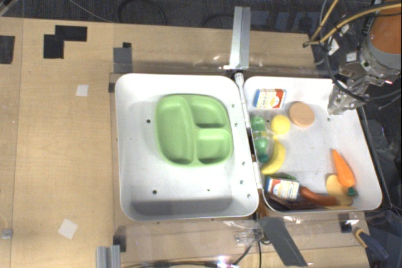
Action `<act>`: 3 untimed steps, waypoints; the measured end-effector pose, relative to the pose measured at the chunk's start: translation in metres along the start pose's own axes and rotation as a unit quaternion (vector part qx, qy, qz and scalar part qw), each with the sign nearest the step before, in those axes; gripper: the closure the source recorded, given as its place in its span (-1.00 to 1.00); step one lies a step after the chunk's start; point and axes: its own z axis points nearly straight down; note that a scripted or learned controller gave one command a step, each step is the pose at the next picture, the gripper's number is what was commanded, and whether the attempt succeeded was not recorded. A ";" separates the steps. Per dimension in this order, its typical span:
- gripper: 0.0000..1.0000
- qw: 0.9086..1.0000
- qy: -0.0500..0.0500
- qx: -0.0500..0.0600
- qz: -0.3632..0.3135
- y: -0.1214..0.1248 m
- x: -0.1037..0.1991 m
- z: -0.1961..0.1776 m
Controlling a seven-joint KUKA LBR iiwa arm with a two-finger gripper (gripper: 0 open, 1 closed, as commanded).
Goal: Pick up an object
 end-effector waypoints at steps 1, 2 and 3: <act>1.00 0.998 0.000 0.003 -0.071 -0.025 -0.007 -0.065; 1.00 0.977 -0.001 -0.002 -0.215 -0.023 -0.007 0.016; 1.00 0.963 0.001 0.004 -0.268 -0.023 -0.018 -0.077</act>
